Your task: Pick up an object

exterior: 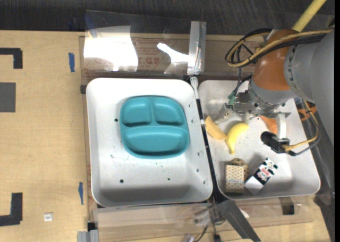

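Surface: the tan top lay under both bins and ran off toward 9 o'clock, with black corner marks on it.
Left bin: the white bin sat at the middle of the view, and it carried my teal tray.
Right bin: the white bin touched the left bin's 3 o'clock side, and every loose thing lay in it.
My arm: grey with its orange band, it reached in from 2 o'clock and hung over the right bin's upper half.
Teal tray: it had three compartments and lay flat at the left bin's centre.
My claw: it pointed down at the bin's 11 o'clock part, just above the banana; I could not tell whether it was apart or together, and I saw nothing in it.
Banana: yellow, it lay near the right bin's centre, just at 6 o'clock from my claw.
Tan piece: it lay just at 9 o'clock of the banana, by the bin wall.
Brown box: it sat at the bin's 7 o'clock.
Black-and-white box: it lay just at 3 o'clock of the brown box.
Orange piece: it lay at 3 o'clock of the banana, partly under my arm.
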Action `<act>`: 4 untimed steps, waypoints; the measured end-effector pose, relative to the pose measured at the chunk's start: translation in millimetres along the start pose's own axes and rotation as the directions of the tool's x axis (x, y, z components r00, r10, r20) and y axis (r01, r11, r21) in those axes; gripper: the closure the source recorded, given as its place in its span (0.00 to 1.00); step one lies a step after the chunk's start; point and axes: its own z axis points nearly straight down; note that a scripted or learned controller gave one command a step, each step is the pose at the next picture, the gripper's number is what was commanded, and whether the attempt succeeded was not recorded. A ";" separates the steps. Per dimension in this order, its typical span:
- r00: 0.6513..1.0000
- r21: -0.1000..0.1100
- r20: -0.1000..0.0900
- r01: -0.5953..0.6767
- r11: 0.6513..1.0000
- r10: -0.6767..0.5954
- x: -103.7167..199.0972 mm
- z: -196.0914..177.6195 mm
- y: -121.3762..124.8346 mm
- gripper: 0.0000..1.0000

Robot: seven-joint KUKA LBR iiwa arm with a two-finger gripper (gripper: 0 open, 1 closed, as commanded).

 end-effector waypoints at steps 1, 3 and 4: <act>0.983 -0.006 0.000 -0.181 0.983 0.181 0.5 0.2 -42.9 0.00; 0.988 -0.009 0.000 -0.155 0.988 0.155 -5.1 -0.1 -94.6 0.00; 1.000 -0.006 0.004 0.030 1.000 -0.030 -81.2 1.0 -57.2 0.00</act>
